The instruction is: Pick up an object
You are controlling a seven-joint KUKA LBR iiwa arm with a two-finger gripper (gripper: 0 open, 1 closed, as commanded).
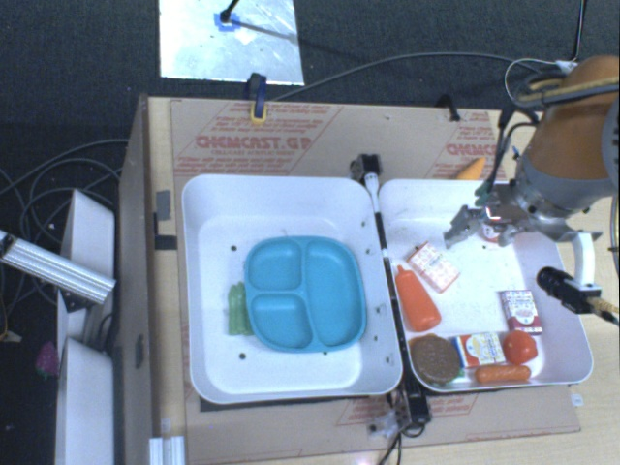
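My gripper point(481, 229) hangs over the back part of the right bin point(573, 329), open, with nothing between its fingers. Just in front of it and to the left lies a white and red packet point(433, 265). An orange bottle point(418, 299) lies along the bin's left wall. Near the front edge are a brown round patty point(436, 356), a small printed box point(481, 347), a red tomato point(520, 346) and an orange carrot point(502, 374). A red and white carton point(520, 309) stands at the right.
The left bin point(208, 260) holds a blue divided plate point(305, 292) with a green piece point(237, 308) beside it. An orange object point(470, 170) lies on the board behind the right bin. A black divider point(380, 235) separates the bins.
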